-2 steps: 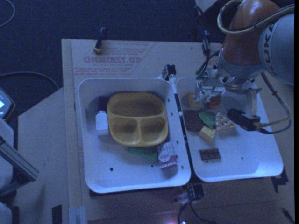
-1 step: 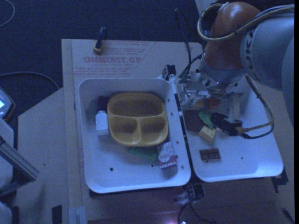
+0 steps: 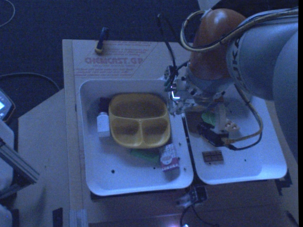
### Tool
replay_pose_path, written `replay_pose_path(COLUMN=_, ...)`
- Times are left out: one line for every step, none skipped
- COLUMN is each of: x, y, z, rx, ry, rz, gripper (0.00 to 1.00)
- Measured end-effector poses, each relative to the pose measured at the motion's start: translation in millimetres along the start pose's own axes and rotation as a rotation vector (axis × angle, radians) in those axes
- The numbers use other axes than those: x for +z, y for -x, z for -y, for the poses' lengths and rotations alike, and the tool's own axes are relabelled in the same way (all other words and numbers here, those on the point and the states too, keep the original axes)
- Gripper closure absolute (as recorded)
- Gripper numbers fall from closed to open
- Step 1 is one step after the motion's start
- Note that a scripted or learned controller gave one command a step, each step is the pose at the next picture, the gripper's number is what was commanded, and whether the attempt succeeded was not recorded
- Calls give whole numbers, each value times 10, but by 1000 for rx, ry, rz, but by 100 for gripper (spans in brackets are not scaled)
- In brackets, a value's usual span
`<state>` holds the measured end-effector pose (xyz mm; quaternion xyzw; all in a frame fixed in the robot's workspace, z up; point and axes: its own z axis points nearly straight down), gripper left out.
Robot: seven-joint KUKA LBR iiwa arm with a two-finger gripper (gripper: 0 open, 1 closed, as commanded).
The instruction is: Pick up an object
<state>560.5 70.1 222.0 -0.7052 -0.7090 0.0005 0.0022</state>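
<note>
The arm reaches in from the right, and its gripper [image 3: 193, 106] hangs low over the back left corner of the right bin [image 3: 265, 161], close to the wall between the bins. A green object [image 3: 209, 117] lies partly hidden just beneath the gripper. A small brown ridged block [image 3: 212, 156] rests flat in the right bin, nearer the front. In the left bin [image 3: 94, 171] sits a yellow divided plate [image 3: 139, 119], with a white bottle [image 3: 103, 124] at its left edge. A small red and white carton [image 3: 169, 158] lies at the plate's front right.
A dark green flat item [image 3: 146, 154] pokes out from under the plate's front edge. A printed cardboard sheet [image 3: 113, 58] lies behind the bins with a small blue and yellow tool [image 3: 101, 40] on it. The dim light hides fine detail.
</note>
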Motion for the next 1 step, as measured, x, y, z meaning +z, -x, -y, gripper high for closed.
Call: replay_pose_path(x=-133, y=-208, z=-72, rx=2, ry=7, rz=1, gripper=100)
